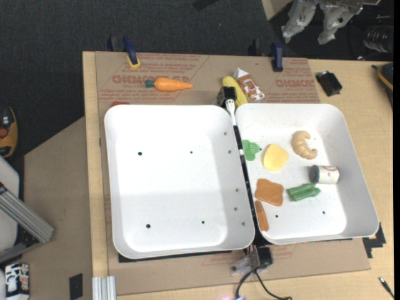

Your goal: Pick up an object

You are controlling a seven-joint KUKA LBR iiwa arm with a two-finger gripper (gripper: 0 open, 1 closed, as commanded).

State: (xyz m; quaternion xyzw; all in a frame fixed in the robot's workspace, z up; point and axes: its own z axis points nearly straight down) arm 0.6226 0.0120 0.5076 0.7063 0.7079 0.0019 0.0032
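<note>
**Toy food waits in the right bin while the claw hangs above**

A toy carrot point(170, 84) is seen on the bench, near the back edge, just behind the left bin point(125, 142). A yellow toy point(232, 87) and a small brown-and-white packet point(250, 89) are seen behind the place where the two bins meet. In the right bin point(356, 192), a green piece point(250, 149) lies by the left wall. Beside it are a yellow round piece point(275, 157), an orange-brown slab point(270, 192) and a green pod point(303, 192). A croissant point(304, 144) and a small white can point(325, 175) are seen further right. The gripper point(315, 27) hangs past the back right corner of the bench, fingers spread apart, nothing between them.
</note>
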